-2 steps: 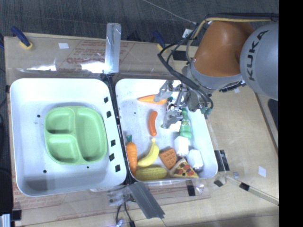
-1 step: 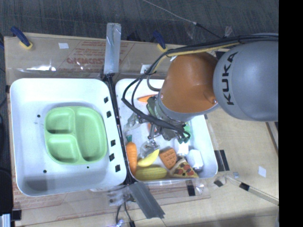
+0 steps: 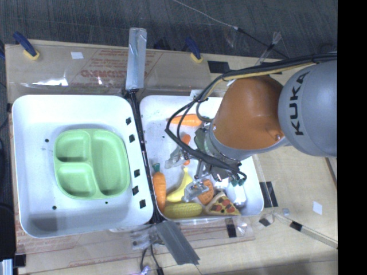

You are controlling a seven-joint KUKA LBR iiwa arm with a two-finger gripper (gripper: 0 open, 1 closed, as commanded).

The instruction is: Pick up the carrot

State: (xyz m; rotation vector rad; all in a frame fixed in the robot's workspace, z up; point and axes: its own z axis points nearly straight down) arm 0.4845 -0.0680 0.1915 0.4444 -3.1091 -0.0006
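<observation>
the gripper hung low inside the right bin, down among the toy food, and i could not tell how it was set because the orange wrist and the cables covered most of it. nothing was visibly between its tips. the carrot lay just to the gripper's left, close against the bin's left wall, pointing roughly along that wall, with a banana touching or nearly touching its other side.

the risk, as i judged it, came from crowding: a descent beside the wall could clip the rim or nudge the carrot flat against it, and a closing grasp might catch the banana or the corn cob instead (they sat packed together).

counted: two white bins, one green divided plate in the left bin, one carrot, one banana, one corn cob, one pizza slice, and one more orange piece near the top of the right bin, partly hidden by the arm.
</observation>
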